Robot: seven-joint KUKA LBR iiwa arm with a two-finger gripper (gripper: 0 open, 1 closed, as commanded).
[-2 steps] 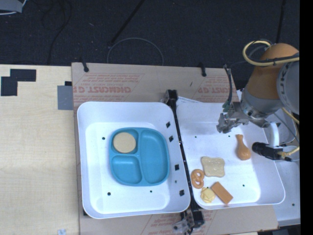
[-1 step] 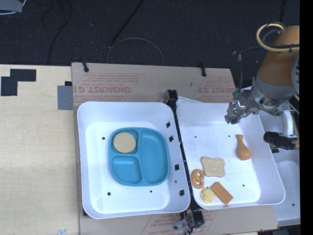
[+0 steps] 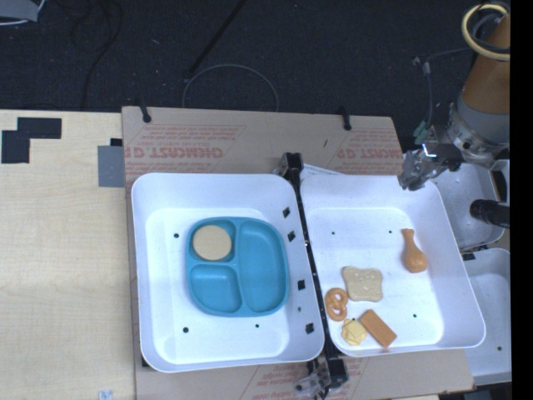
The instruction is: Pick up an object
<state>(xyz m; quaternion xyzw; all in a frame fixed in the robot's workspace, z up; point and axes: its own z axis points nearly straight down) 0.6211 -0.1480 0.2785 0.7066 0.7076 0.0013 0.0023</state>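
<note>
Whether the grey two-finger gripper (image 3: pixel 414 173) is clenched cannot be told; it is poised at upper right above the shallow white right-hand bin (image 3: pixel 466 302), clear of the orange drumstick-shaped toy (image 3: pixel 413 252), presumably awaiting a pick

The arm (image 3: pixel 485 73) is cut off by the picture's top right edge, so its upper part is out of sight. The gripper (image 3: pixel 416 170), above the right bin's (image 3: pixel 466 307) far right corner, is too small and blurred to tell how the jaws stand.
</note>
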